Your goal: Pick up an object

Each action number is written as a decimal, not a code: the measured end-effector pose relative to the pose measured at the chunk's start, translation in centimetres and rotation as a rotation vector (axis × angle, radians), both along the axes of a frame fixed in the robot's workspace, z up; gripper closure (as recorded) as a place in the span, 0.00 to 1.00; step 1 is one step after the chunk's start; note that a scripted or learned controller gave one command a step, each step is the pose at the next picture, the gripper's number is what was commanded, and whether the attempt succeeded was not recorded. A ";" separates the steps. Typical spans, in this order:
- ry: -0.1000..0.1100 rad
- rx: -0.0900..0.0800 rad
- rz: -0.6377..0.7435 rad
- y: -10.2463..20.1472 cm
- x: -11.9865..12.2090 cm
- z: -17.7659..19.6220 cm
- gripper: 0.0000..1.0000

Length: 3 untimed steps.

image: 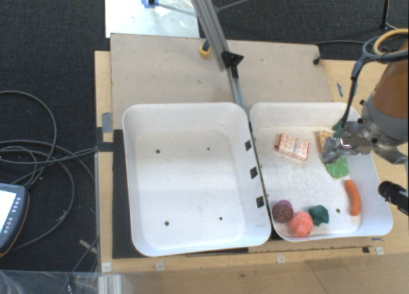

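Note:
My gripper [333, 150] hangs low over the right bin [377, 225], near its far right side. It sits just above a green leafy item [337, 169] and beside a small tan piece [323, 137]. A pink wafer-like block [293, 147] lies to its left. An orange sausage-shaped item [352, 197] lies nearer the front right. Along the front edge are a purple ball [282, 210], a salmon-pink lump [301, 224] and a dark green lump [318, 214]. Nothing visibly hangs from the gripper.
The left bin [137, 120] stands beside the right one, with black clips [254, 172] along the shared rim. A grey pole [214, 24] slants in from the top. Cables and a pendant [9, 213] lie on the floor at left.

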State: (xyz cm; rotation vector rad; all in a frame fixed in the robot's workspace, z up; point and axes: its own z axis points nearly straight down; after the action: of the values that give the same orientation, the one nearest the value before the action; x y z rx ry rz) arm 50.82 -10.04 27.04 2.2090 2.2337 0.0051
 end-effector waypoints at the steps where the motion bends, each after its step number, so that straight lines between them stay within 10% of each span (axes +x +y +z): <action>1: 0.002 0.000 -0.001 5.0 0.9 -1.9 1.00; 3: 0.002 0.000 0.000 14.7 2.5 -2.5 1.00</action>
State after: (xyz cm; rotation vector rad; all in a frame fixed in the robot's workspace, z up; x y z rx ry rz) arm 53.35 4.70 24.53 2.2099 2.2346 0.0032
